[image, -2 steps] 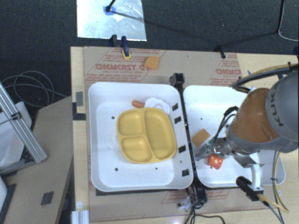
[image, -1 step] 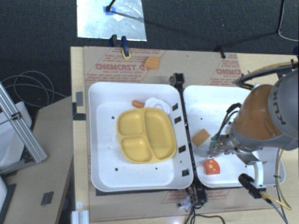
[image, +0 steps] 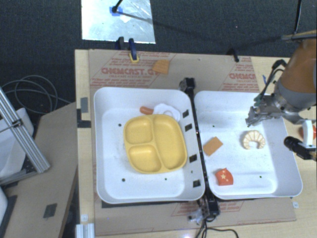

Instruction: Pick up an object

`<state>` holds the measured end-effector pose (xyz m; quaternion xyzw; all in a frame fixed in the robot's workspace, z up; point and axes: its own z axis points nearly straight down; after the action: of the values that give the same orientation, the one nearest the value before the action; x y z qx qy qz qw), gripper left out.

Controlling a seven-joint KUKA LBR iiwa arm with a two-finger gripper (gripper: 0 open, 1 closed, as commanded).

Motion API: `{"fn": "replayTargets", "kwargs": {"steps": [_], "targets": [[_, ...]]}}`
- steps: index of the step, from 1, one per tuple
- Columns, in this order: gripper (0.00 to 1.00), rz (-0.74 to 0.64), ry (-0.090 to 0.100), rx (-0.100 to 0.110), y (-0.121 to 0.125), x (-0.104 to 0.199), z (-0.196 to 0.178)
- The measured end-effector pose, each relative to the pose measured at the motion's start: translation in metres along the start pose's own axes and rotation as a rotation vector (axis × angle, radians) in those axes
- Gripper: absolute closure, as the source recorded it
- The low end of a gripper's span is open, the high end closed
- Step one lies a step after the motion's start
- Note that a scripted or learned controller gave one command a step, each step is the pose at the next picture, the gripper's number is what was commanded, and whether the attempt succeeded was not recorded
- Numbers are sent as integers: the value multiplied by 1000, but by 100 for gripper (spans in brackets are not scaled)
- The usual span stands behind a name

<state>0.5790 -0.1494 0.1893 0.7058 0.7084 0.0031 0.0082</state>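
Observation:
The right bin (image: pixel 237 103) holds a pale croissant (image: pixel 253 140), an orange-tan flat slice (image: pixel 213 146) and a red piece with a yellow mark (image: pixel 224 177). My gripper (image: pixel 253 119) hangs over the right bin's far right part, just above the croissant, and nothing shows between its fingers. The left bin (image: pixel 111 133) holds a yellow divided plate (image: pixel 154 144), with a small orange sausage-like piece (image: pixel 146 110) and a white object (image: pixel 167 111) behind it.
A tan slice (image: pixel 161 66) lies on the cardboard behind the bins. A black divider with clips (image: pixel 194 133) runs between the bins. A shiny metal sheet (image: pixel 118 14) lies at the back. Cables and a metal frame (image: pixel 20 138) stand at the left.

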Motion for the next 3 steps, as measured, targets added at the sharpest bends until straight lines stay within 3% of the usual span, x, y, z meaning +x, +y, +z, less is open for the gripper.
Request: {"fn": "replayTargets", "kwargs": {"steps": [1, 2, 3], "targets": [[100, -4, 9, 11, -42, 55, -59], [100, -9, 11, 12, -88, 139, -90], [100, -5, 9, 17, -91, 188, -48]]}}
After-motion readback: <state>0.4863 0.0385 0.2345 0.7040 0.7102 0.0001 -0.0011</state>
